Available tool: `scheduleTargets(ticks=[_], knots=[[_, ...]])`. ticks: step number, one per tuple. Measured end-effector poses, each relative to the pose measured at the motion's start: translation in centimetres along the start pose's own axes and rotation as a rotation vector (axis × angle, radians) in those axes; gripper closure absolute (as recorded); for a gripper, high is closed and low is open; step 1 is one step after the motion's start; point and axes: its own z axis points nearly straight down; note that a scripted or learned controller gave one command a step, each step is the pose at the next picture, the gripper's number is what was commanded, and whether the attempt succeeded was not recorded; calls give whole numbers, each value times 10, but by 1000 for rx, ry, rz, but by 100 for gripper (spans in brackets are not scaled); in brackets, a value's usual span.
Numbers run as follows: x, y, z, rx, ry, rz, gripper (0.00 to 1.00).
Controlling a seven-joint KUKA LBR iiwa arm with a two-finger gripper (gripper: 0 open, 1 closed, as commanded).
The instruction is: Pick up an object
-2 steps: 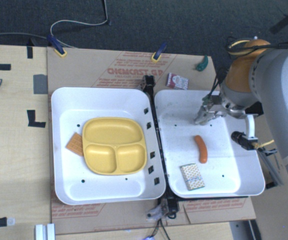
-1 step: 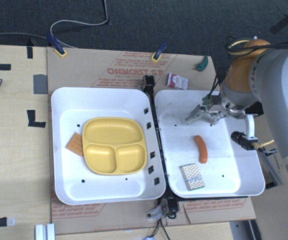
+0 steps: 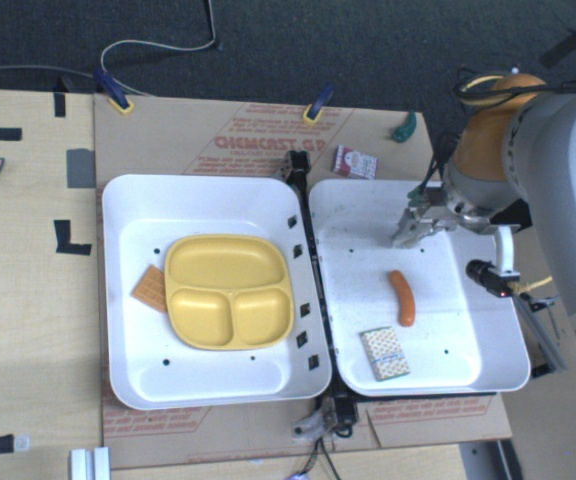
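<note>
**Hand over upper right bin, sausage just below-left of it**

The grey two-finger hand (image 3: 411,226) sits over the upper part of the shallow white right bin (image 3: 488,368), reaching in from the right under the orange-banded wrist. Fingers point down-left toward the bin floor. Too small and blurred to read the gap; cannot tell how far open it is, and nothing is visibly between the fingers.

Key relation: the small orange-red sausage-shaped toy (image 3: 402,297) lies near the hand, below it in the view and slightly left, roughly mid-bin. Its long axis runs nearly top-to-bottom in the view, tilted a little so the lower end is further right. Judgement: it is the closest candidate, so a short move toward the view's bottom and a descent would put the hand over it; closing across the short width, i.e. left-right in the view, looks the sensible grasp.

Look of the sausage: smooth, rounded ends, slim, lying flat on the bin floor, touching nothing else. Likely rolls sideways if nudged off-centre.

Second candidate: a small pale rectangular patterned packet (image 3: 384,353) lies flat further down the same bin, apart from the sausage and farther from the hand.

The shallow white left bin (image 3: 128,368) holds a yellow three-compartment plastic plate (image 3: 230,290) with a tan cracker-like square (image 3: 150,288) tucked at its left edge, partly under the plate. Both are well apart from the hand, across the divider.

Both bins rest on brown cardboard on the tabletop.
</note>
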Motion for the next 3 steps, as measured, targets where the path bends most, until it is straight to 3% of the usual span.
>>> scheduleTargets(ticks=[1, 2, 3], knots=[[0, 0, 0, 1, 0, 0, 0], [0, 0, -9, 1, -1, -1, 100], [0, 0, -9, 1, -1, -1, 0]])
